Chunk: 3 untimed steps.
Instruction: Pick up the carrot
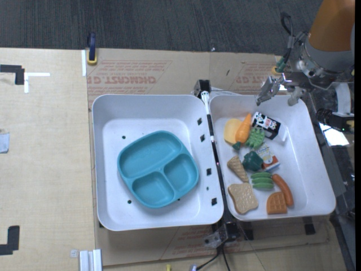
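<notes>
Tool (278, 91) hangs above the far edge of the right bin (316, 168), fingers spread apart, nothing between them. Carrot (243, 128) lies in that bin's upper left part, tilted, its tip resting against a yellow piece (232, 132), green leafy end toward the bin's middle. Tool and carrot are apart. Near the carrot: a black-and-white carton (266, 124), a green vegetable (262, 180), a toast slice (243, 197), an orange sausage (284, 189). Left bin (107, 168) carries a blue divided plate (158, 169). Both bins sit on the desk (39, 168).
</notes>
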Each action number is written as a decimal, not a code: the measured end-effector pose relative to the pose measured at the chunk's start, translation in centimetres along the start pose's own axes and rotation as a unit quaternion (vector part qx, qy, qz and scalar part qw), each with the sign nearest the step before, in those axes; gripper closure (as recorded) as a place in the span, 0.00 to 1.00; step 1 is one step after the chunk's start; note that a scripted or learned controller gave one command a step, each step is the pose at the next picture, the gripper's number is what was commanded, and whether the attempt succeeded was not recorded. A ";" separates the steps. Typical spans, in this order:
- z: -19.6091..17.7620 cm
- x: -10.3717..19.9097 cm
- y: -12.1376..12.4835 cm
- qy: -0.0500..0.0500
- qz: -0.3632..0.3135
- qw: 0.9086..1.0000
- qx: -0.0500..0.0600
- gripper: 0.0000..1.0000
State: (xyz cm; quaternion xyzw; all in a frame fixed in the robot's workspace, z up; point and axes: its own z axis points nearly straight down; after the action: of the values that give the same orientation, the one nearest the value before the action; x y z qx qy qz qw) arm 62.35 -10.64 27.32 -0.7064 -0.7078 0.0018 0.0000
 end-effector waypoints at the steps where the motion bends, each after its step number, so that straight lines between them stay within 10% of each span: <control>1: 11.6 1.3 3.5 0.000 0.001 1.000 0.001 0.00; 2: 16.3 0.1 4.3 -0.001 0.072 0.997 -0.010 0.00; 3: 15.2 -0.3 4.6 -0.007 0.072 0.997 -0.017 1.00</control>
State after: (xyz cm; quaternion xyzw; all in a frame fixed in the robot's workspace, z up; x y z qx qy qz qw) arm 66.87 -11.01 12.15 -0.7552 -0.6553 -0.0047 -0.0170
